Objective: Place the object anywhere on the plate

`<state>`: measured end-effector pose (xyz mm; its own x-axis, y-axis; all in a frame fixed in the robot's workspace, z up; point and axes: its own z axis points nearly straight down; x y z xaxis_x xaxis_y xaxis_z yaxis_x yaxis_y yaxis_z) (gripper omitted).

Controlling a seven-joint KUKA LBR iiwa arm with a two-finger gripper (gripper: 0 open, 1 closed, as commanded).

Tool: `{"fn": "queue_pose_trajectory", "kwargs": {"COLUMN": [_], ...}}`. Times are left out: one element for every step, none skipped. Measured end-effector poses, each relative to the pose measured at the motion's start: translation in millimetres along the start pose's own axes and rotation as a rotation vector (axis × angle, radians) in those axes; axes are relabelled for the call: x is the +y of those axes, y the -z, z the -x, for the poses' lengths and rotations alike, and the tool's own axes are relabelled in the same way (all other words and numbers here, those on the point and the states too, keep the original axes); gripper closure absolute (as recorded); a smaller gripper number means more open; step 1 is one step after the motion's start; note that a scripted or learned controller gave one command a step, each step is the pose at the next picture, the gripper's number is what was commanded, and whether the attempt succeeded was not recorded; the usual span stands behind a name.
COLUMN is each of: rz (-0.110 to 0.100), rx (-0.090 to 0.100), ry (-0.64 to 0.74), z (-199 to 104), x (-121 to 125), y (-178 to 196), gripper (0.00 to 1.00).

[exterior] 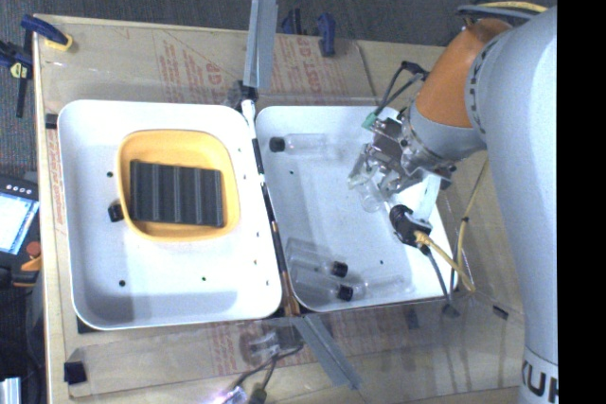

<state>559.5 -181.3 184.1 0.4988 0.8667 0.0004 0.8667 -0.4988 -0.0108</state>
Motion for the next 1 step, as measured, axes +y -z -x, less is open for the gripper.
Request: {"fn": "queue_pose_trajectory", "kwargs": {"rz": [0.008], "rx": [-0.001], "ry": [0.108], "z": [-36.5], "x": [-14.7], "y": [85.1], "gripper": [1.0]}}
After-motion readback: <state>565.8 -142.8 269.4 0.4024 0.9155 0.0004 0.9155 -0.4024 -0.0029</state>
